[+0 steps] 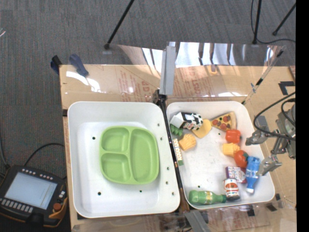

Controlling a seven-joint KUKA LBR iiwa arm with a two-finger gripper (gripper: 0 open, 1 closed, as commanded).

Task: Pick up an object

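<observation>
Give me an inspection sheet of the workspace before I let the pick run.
Surface: two white bins side by side, left bin, right bin.
Job's things: in the right bin, pizza slice, green bottle, blue bottle, small can, other toy foods.
Clutter: green divided plate in the left bin.
Grippers: gripper at the right bin's right edge, holding nothing.
Cables: black cable by the arm.
Surroundings: teach pendant on the floor, stand legs behind.
</observation>
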